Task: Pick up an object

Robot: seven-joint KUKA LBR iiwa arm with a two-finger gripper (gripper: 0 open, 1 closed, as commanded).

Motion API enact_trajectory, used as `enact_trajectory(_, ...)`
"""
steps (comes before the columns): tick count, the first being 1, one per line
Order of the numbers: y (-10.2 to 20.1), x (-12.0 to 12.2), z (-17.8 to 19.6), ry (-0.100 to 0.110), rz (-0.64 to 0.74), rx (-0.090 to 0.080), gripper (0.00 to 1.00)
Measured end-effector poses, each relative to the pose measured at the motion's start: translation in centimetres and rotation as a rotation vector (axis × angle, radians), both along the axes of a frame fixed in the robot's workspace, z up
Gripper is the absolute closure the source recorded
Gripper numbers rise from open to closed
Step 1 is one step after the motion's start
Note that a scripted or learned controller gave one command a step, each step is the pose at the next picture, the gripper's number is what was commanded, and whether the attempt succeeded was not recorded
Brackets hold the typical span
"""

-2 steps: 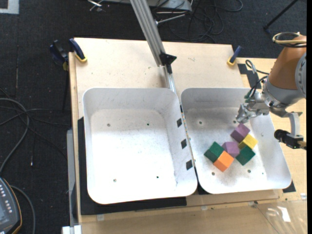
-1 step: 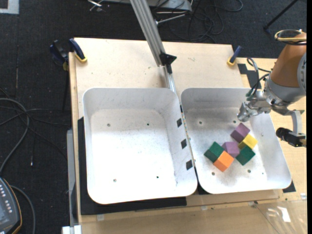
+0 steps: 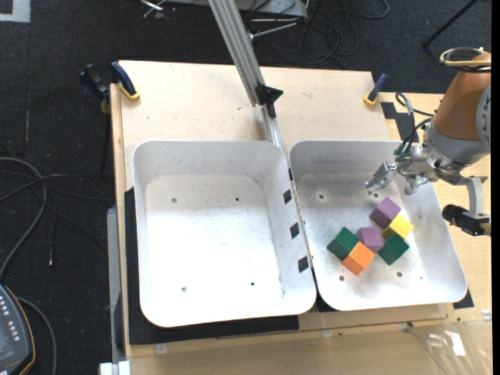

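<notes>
On the far left of the bench [image 3: 195,100] a blue and yellow clamp [image 3: 117,80] is gripping the board's upper left corner, and below it the left bin [image 3: 148,209] is lying with its white floor speckled by dark scuffs. A slanted metal rail [image 3: 238,41] is running down from the top of the view and ending at the seam between the two bins, where small black tabs are sitting along the shared wall. The right bin [image 3: 320,170] is holding a tight cluster of blocks in its lower right half: a dark green block [image 3: 341,243] is sitting at the left of the group, an orange block [image 3: 359,258] is touching it just below and to the right, a purple block [image 3: 370,237] is resting in the middle, another green block [image 3: 393,249] is lying to its right, a yellow block [image 3: 400,226] is sitting above that one, and a second purple block [image 3: 385,211] is topping the group at its upper edge. The gripper [image 3: 384,176] is hovering over the upper right part of this bin, just above the cluster and apart from it, with its metal fingers spread and nothing between them. Behind it the grey and orange arm [image 3: 461,116] is reaching in from the right, and another clamp [image 3: 375,91] is holding the board's upper right corner
</notes>
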State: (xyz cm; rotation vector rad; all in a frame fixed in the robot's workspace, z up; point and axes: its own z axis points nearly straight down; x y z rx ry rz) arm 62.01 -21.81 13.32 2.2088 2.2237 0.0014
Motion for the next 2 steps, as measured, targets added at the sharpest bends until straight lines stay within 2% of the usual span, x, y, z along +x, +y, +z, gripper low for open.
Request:
enact_trajectory(1, 0.64, -4.12, -3.97, 0.009, -0.008, 0.005, 0.00)
enact_trajectory(2, 1.04, -3.91, -3.78, 0.006, -0.005, 0.005, 0.00)
